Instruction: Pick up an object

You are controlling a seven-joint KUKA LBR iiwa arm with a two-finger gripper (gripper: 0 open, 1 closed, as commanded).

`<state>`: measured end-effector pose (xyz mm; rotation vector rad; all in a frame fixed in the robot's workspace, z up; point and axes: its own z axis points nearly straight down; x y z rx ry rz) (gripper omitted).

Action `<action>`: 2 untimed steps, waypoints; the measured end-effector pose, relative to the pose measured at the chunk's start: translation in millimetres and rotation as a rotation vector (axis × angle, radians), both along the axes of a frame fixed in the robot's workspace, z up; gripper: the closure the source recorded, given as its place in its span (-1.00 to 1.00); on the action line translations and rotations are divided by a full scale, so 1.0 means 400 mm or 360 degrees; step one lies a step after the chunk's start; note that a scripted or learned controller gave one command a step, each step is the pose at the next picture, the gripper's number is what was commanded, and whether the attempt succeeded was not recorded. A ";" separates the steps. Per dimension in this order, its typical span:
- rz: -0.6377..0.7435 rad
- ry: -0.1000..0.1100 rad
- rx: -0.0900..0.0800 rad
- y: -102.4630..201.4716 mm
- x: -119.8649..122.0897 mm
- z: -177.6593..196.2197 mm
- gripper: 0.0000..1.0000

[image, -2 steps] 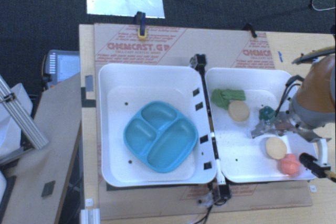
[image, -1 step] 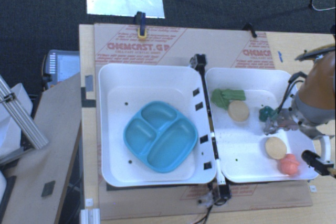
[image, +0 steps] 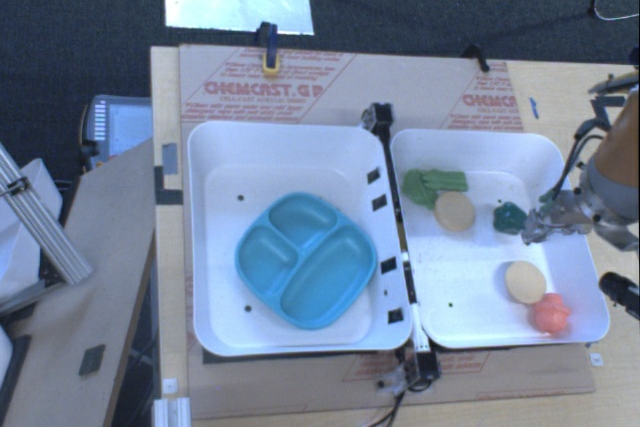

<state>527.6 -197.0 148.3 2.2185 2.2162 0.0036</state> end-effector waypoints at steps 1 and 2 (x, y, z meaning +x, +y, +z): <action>0.0010 -0.0003 0.0000 0.024 0.010 0.143 1.00; 0.0012 -0.0004 0.0000 0.044 0.024 0.292 1.00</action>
